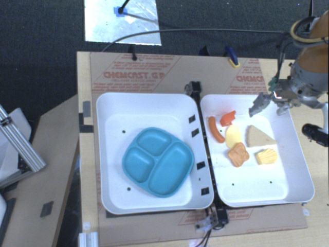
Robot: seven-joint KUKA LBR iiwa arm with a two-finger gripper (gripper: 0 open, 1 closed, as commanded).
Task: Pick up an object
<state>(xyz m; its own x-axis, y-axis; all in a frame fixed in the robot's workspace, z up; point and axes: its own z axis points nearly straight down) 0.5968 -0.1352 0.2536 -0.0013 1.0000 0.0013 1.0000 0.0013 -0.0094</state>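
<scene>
Gripper (268, 104) hovers over the right bin's (298, 181) upper right, fingers spread apart, gripping nothing. Food pieces (239, 154) lie below-left. Blue plate (157, 161) occupies the left bin (110, 138).

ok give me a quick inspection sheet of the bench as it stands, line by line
surface: brown board bearing two white bins side by side, left bin, right bin
job's things: in the right bin, an orange sausage, a red piece, a yellow piece, a tan wedge, an orange-brown piece and a ridged yellow piece, clustered in its far half
clutter: blue divided plate in the left bin
grippers: pincer above the right bin's far right corner, nothing seen between its fingers
cables: black cable arching past the board's far edge
surroundings: foil sheet on dark floor, metal frame at left
</scene>
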